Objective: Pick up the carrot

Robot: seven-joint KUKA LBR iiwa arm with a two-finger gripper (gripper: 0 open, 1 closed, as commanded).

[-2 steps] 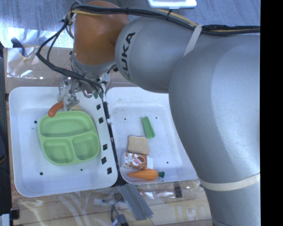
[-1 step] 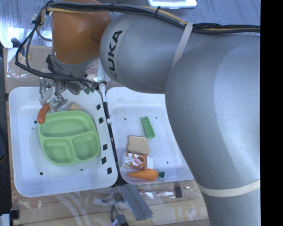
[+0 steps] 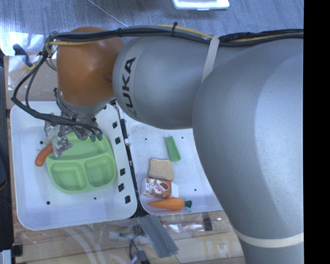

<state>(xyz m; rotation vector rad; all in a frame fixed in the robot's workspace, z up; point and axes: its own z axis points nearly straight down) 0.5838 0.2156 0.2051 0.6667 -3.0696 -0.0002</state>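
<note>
Wooden bench (image 3: pixel 77 240) below bins; blue-grey ribbed surface (image 3: pixel 46 15) above, possibly floor; light even.

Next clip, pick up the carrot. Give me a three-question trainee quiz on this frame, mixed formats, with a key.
1. True or false: the carrot lies in the right bin.
2. What does the gripper hang over? A) the bread slice B) the upper left corner of the green divided tray C) the green stick
3. Fill in: at the tray's left edge lies an orange ____.

Key: 1 true; 2 B; 3 sausage-like piece.
</note>
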